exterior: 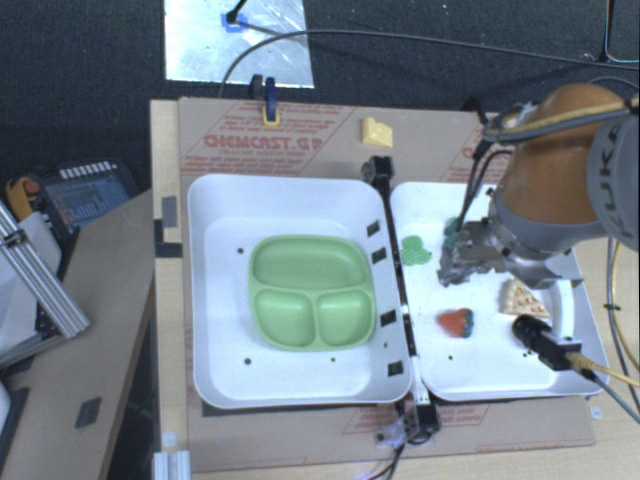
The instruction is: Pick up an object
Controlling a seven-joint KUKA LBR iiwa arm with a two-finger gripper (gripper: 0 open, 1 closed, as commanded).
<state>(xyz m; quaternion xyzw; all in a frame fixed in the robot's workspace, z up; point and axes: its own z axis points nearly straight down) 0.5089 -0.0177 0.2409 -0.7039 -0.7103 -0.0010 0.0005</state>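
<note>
In the right bin (440,378) lie a green leafy toy (415,251) at the left, a red strawberry-like toy (456,321) toward the front, and a pizza-slice toy (524,298) to the right. My gripper (458,266) hangs low over the middle of this bin, just right of the green toy and above the red one. The grey wrist and orange band (560,168) cover the bin's back right part. I see nothing clearly between the fingers.
The left bin (215,268) holds a pale green divided plate (308,293). A yellow wedge (377,131) lies on the cardboard behind the bins, beside a blue and yellow clamp (268,100). A black divider (392,268) runs between the bins.
</note>
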